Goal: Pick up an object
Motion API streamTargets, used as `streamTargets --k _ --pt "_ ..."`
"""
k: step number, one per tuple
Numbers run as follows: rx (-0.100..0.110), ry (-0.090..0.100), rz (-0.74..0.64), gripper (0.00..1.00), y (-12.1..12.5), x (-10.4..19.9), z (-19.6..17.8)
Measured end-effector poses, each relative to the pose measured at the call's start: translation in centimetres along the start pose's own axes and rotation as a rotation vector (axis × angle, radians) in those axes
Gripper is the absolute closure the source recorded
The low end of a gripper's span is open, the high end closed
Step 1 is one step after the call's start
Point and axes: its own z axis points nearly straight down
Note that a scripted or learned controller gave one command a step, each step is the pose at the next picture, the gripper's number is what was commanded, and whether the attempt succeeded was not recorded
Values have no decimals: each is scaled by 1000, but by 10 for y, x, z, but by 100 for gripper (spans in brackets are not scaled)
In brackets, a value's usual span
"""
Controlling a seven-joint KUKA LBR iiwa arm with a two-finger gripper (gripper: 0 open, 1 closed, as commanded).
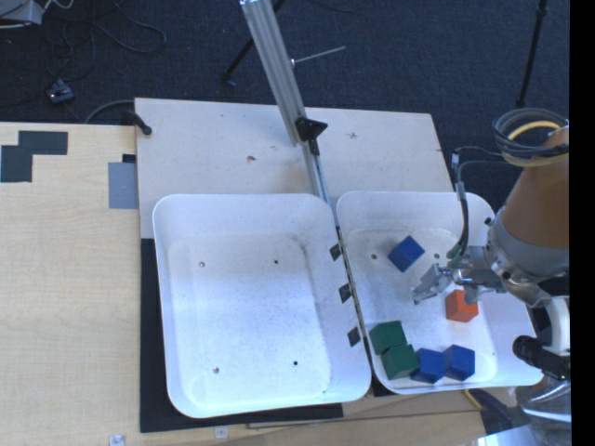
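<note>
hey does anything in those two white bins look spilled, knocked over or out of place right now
Nothing stands out. The blocks all sit inside the right bin: a blue block, an orange block by the gripper, and green blocks and blue blocks clustered at its near edge. I see no spill or damage.

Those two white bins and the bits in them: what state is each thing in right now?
Left bin: flat on the bench, beside the right bin.
Right bin: holds all the blocks.
Lone blue block: lying loose, tilted, apart from the rest.
Orange block: resting on the bin floor, right by the gripper.
Green blocks: two, touching, near the front wall.
Blue pair: side by side, beside the green ones.
Gripper: low over the right bin.
</note>
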Motion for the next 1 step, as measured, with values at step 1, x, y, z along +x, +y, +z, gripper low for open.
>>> streamTargets --k 1 --pt "3 0 -9 0 94 10 91"
